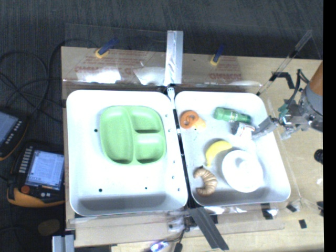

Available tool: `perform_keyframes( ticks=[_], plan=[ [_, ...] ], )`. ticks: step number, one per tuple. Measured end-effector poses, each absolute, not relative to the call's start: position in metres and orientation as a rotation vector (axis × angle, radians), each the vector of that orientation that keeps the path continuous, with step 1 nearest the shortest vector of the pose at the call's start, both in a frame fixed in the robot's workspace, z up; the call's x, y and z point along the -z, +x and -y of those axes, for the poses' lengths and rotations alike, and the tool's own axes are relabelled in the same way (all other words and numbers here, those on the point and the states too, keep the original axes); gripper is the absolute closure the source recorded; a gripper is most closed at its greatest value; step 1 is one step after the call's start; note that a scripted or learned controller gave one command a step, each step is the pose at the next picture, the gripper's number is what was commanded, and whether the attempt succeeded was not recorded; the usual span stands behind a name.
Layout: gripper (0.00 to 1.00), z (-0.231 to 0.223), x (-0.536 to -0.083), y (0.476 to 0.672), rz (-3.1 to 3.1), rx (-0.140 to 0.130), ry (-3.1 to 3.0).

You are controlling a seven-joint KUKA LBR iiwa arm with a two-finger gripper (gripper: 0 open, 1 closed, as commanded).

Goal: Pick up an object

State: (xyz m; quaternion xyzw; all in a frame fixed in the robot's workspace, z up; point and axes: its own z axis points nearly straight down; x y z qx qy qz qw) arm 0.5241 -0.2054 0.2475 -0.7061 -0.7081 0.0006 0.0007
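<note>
The right bin (273, 156) holds several objects. An orange ring-shaped toy (190, 119) lies at its back left and a green bottle (230, 114) at the back middle, with a small white piece (242, 130) just in front of the bottle. A yellow banana (216, 150) rests against a round white bowl (242, 170), and a brown croissant-shaped toy (207, 180) sits near the front left. My gripper (272, 131) hovers over the bin's right rim, open, with nothing between its fingers. One finger (261, 128) points toward the small white piece.
The left bin (84, 188) carries a green divided plate (132, 134). A raised divider (177, 140) separates the two bins. Clear plastic panels with clips stand behind the bins. Cables and handheld devices lie on the floor at far left.
</note>
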Motion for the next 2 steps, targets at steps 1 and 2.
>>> perform_keyframes(
  ticks=[1,2],
  plan=[
    [0.0,0.205,-0.17,0.612,2.282,-0.006,-2.158],
    [0.0,0.216,-0.099,0.58,2.538,0.009,-1.852]
  ],
)
